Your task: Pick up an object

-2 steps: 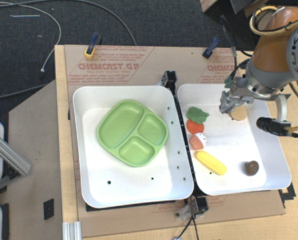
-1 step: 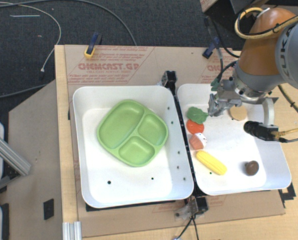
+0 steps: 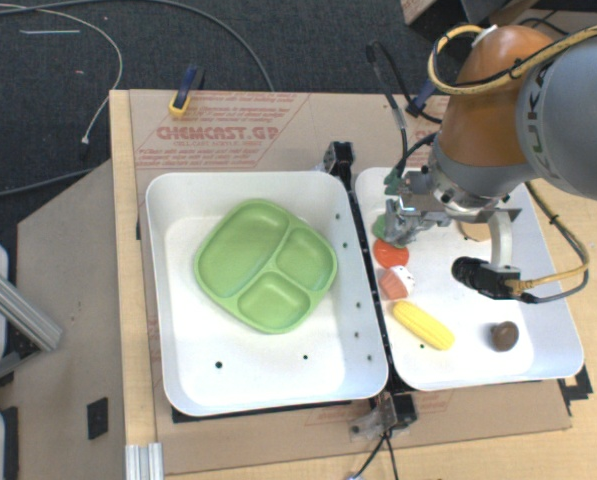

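Left bin (image 3: pixel 178 368): green divided plate (image 3: pixel 266 265) near centre. Right bin (image 3: pixel 548 358): gripper (image 3: pixel 398 226) low by left wall, finger state indeterminable, red object (image 3: pixel 390 253) just beneath it; red-white piece (image 3: pixel 395 283) and yellow corn (image 3: pixel 423 325) toward near edge. Brown ball (image 3: pixel 505 336) near right corner.

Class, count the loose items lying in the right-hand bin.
4. A red piece by the gripper, a red-and-white piece below it, a yellow corn, and a brown ball near the right edge. The arm may hide more.
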`<state>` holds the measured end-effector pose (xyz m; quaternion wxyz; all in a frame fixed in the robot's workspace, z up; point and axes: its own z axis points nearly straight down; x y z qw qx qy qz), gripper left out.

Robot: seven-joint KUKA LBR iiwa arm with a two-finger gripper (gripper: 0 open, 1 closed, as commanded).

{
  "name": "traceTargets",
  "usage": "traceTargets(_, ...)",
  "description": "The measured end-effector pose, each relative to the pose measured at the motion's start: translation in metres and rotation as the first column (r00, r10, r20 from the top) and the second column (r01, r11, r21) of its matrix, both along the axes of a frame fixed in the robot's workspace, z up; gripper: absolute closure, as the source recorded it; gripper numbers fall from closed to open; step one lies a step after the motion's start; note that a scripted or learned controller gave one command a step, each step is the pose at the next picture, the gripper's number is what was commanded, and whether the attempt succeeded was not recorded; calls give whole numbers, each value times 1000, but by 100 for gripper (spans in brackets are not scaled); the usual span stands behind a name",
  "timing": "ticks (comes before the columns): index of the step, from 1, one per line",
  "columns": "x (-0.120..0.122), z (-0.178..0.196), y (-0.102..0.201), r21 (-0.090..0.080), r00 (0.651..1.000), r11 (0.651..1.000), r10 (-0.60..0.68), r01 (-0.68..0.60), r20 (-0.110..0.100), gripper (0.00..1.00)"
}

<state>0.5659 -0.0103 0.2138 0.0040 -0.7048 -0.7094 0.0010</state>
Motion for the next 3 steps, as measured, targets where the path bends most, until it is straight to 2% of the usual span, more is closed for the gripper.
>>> traceTargets(2, -26, -4, 102, -2, 1000, 1000, 0, 0, -1, 100)
traceTargets(3, -25, -4, 99, -4, 1000, 1000, -5, 5, 0, 0)
